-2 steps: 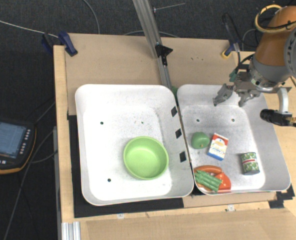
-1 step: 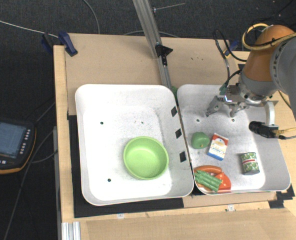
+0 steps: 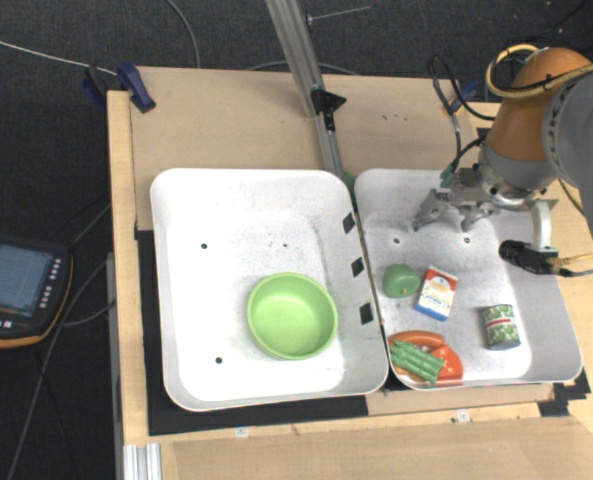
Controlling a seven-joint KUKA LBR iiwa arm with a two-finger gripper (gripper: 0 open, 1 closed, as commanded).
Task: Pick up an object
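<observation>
Gripper (image 3: 452, 211) hung over the back part of the right bin (image 3: 546, 363), metal fingers splayed apart, released, nothing between them. Above it sat the orange band (image 3: 524, 108) and the grey arm (image 3: 586, 133), coming in from the right, with black and yellow cables looped around the wrist. A black cylindrical part (image 3: 529, 256) stuck out just right of the gripper, over the bin's right side. All graspable items lay nearer the front of that bin, apart from the gripper: a rounded matte green lump (image 3: 401, 280) near the left wall; just beside it on the right, a small box (image 3: 437, 294), white and orange with a blue edge, tilted; further right, a short can (image 3: 500, 326), dark green label, lying apart from the others; at the front-left corner, a red plate (image 3: 456, 366) with green stick-shaped pieces (image 3: 416, 360) across it and an orange strip at the back edge. Bin floor was white, faintly speckled, shallow with rounded corners. Left bin (image 3: 186, 208) touched the right one along the middle, black clips on the seam. It held a smooth, round lime-green plastic bowl (image 3: 292, 315), upright, toward front-right. Both bins sat on a tan wood bench (image 3: 216, 118) over a black mat. An aluminium pole (image 3: 294, 38) slanted up from behind the bins. A handheld pendant (image 3: 16, 286) with a screen lay on the dark carpet to the left.
</observation>
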